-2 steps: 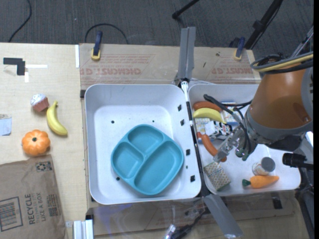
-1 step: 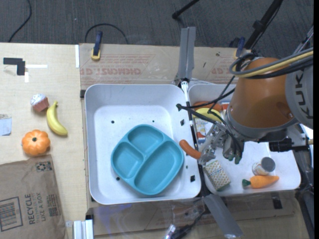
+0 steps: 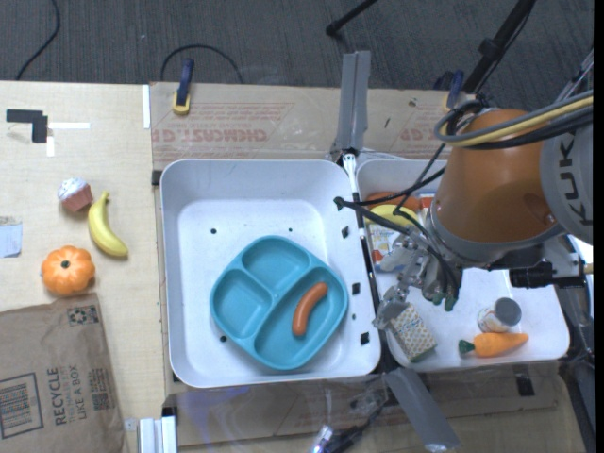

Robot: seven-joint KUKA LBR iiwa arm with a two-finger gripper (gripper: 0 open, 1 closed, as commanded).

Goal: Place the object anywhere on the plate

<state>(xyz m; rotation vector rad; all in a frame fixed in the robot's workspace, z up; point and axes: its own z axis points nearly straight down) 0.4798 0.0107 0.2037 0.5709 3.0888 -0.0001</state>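
A blue divided plate (image 3: 255,305) lies in the left white bin (image 3: 189,253). An orange-brown sausage (image 3: 309,309) rests in the plate's large right compartment. My gripper (image 3: 415,276) hangs below the orange wrist band over the left side of the right bin (image 3: 543,333), just past the wall between the two bins. It sits right above a small speckled block (image 3: 412,332). The arm's body hides much of the right bin's far part.
The right bin also holds a toy carrot (image 3: 495,344), a small grey-lidded jar (image 3: 498,315) and partly hidden yellow and red items (image 3: 392,213). On the bench at left lie a banana (image 3: 105,226), a small pumpkin (image 3: 68,271), a cupcake (image 3: 74,194) and a cardboard box (image 3: 52,376).
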